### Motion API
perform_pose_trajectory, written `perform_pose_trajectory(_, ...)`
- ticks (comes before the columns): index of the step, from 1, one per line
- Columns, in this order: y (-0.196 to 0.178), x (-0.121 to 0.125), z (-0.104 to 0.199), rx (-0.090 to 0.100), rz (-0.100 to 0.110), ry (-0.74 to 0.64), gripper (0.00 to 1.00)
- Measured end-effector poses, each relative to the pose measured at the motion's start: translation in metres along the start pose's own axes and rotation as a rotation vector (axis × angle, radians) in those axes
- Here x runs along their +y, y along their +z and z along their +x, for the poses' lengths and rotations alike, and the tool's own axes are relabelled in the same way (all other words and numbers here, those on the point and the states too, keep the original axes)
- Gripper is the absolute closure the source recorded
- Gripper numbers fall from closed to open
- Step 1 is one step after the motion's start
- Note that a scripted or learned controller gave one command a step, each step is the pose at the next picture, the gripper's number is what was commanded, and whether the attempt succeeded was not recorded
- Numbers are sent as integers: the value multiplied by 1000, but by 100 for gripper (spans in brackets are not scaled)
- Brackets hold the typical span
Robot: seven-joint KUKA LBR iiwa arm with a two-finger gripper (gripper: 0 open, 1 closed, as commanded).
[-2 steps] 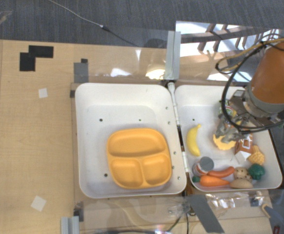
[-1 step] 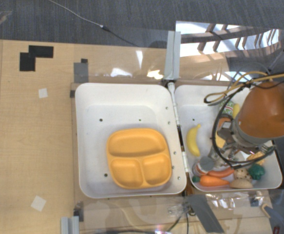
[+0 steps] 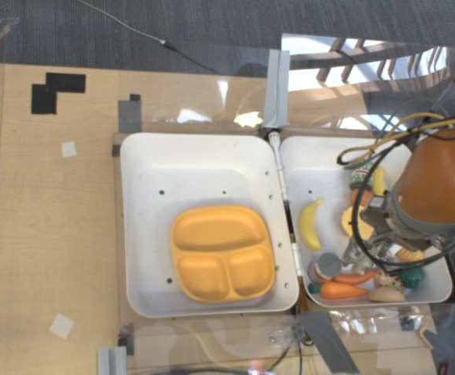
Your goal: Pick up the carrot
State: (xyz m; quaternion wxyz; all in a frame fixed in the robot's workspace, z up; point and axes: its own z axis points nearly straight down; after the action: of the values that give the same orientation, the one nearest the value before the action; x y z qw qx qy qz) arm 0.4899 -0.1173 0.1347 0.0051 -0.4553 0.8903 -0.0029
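I'm in the approach step: nothing lifted yet by my read. The grey arm with its orange band (image 3: pixel 438 182) hangs over the right shallow white plastic bin (image 3: pixel 321 170), wrist low above the toy pile. The two-finger metal gripper (image 3: pixel 379 248) sits in a tangle of cables and brackets; I cannot tell how it is set, and I see nothing held by it.

The target, a smooth orange tapered plastic carrot (image 3: pixel 343 291), lies flat along the bin's near wall, near the near-left corner, long axis roughly left-right. It's just beside the gripper, on the near-left side of it, apart as far as I can see.

Clutter around it:
- a thin red-orange stick-like piece (image 3: pixel 358 277) right behind it, touching or nearly
- a grey round-topped object (image 3: pixel 328 265) just behind its blunt end
- a pale beige lumpy piece (image 3: pixel 388 294) at its tip
- a small dark green item (image 3: pixel 413 276) further right
- a yellow curved plastic banana (image 3: pixel 311 223) well behind, alone

Left bin (image 3: pixel 141 178) holds a yellow three-compartment plastic tray (image 3: pixel 222 251), matte, rounded corners.

Next move, my call: shift toward the near wall, line up across the carrot's thick middle, descend. The glossy taper may slip; the wall and neighbours leave little room.
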Motion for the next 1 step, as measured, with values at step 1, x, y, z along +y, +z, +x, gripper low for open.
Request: perform_pose_trajectory(1,-7,-31,-9,0,-2,164,100)
